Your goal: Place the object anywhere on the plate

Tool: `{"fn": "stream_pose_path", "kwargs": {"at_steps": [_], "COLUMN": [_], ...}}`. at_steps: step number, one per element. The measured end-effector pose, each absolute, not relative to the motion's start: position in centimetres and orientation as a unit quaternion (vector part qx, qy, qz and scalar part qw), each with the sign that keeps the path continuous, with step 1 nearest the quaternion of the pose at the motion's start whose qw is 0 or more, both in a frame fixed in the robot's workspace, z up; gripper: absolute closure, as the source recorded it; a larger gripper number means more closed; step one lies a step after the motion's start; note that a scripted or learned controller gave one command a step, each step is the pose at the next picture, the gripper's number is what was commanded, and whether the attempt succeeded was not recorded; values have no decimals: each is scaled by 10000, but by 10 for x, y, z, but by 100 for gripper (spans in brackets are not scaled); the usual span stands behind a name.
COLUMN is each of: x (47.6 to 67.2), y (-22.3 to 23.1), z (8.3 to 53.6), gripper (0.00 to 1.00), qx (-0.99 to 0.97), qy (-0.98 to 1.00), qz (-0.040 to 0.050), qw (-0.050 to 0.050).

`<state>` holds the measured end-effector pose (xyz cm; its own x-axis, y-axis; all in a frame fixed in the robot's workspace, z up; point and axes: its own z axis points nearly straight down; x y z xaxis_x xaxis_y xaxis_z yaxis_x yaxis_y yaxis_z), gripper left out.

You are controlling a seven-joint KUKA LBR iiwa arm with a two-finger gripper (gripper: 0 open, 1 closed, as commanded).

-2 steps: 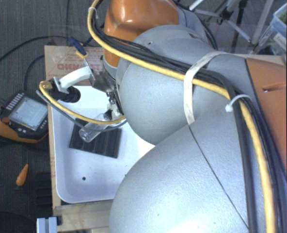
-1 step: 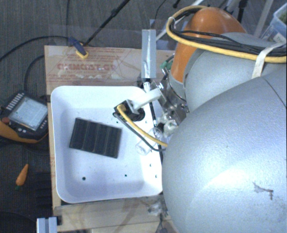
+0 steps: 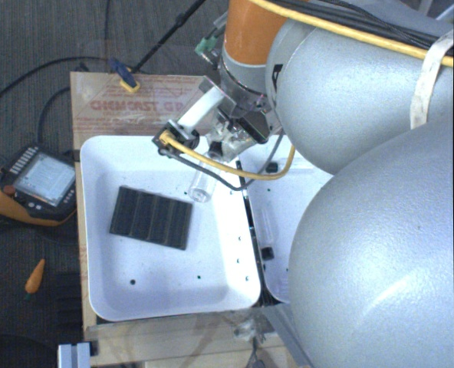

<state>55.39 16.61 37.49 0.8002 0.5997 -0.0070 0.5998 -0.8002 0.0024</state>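
arm over left bin, plate lying flat, clear object at hand tip

left white bin [image 3: 97, 282] sits on the wooden surface [image 3: 97, 102], right bin [image 3: 284, 198] just beside it, mostly covered by the grey arm [image 3: 365, 167]. the arm comes in from the right, with its orange band [image 3: 261, 21] near the top. the hand [image 3: 212, 156] is over the upper right part of the left bin, pointing down-left. cannot tell if it is released or clenched, since the tip is blurred behind cables and mount parts.

a dark ribbed rectangular plate [image 3: 151, 218] lies flat on the left bin floor, left of centre, tilted slightly. a small clear tube-like object [image 3: 201, 184] shows right under the hand, just right of and above the plate, apart from it; it is not on the plate. cannot tell whether it is gripped or just resting on the bin floor.

a yellow cable [image 3: 235, 173] loops under the hand, across the seam between the bins.

off the surface: a teach pendant [image 3: 35, 186] with an orange edge on the dark floor at left, a small orange item [image 3: 34, 277] below it, and a blue-yellow clamp [image 3: 124, 75] at the board's top left corner.
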Motion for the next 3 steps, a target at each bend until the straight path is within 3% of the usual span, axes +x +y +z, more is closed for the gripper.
{"fn": "stream_pose_path", "kwargs": {"at_steps": [1, 2, 3], "x": [484, 563, 588], "y": [233, 223, 234], "z": [433, 432, 432], "gripper": [100, 100, 100], "qx": [9247, 8659, 7104], "qy": [3808, 5001, 7038], "qz": [-21, -31, -29], "qw": [20, 12, 7]}}
